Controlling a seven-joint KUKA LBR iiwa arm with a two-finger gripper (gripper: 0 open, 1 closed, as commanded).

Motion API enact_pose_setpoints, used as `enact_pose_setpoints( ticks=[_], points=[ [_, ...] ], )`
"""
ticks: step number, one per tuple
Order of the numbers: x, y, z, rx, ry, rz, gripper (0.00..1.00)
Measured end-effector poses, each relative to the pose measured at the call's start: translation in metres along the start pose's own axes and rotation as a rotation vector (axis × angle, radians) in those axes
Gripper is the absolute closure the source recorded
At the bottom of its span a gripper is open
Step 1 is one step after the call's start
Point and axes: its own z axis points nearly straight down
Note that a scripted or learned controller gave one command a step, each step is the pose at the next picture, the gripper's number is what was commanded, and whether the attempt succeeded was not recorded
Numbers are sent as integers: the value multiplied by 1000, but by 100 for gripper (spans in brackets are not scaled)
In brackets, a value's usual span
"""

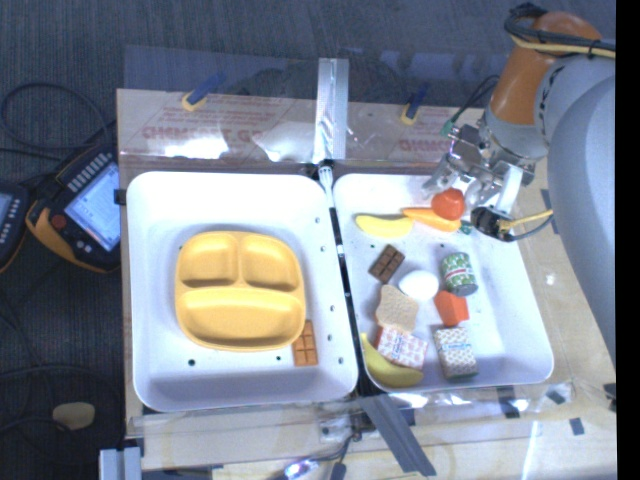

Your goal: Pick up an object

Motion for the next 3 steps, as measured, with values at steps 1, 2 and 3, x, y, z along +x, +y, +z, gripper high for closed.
enact_pose_setpoints(
  ticks=[1, 2, 3],
  points=[
    [-58, -75, -90, 2, 2, 98, 100],
    [-117, -113, -109, 3, 3, 61, 100],
    [-49, -49, -80, 4, 4, 171, 100]
  ],
)
